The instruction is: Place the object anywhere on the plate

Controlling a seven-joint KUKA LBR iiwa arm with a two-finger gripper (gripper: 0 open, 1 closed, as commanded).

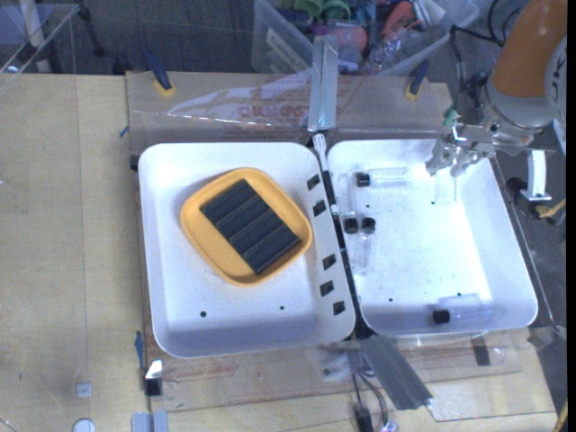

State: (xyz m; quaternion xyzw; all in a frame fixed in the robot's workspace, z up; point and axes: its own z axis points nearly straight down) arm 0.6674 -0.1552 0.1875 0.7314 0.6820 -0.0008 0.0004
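My tool (pixel 447 162) hangs over the right bin's (pixel 504 241) far corner; whether it is spread or pressed together I cannot tell. Clear vials (pixel 382 179) lie loose in that bin, none lifted. The yellow plate (pixel 196 212) in the left bin (pixel 171 304) carries a dark ridged block (pixel 249 226). Placement not yet done.

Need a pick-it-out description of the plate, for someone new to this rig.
Two white bins sit side by side; take the left bin. The plate lies near its middle: yellow-orange, squarish with rounded corners, carrying a dark ribbed slab. It is the only coloured item in either bin; the right bin has small clear vials.
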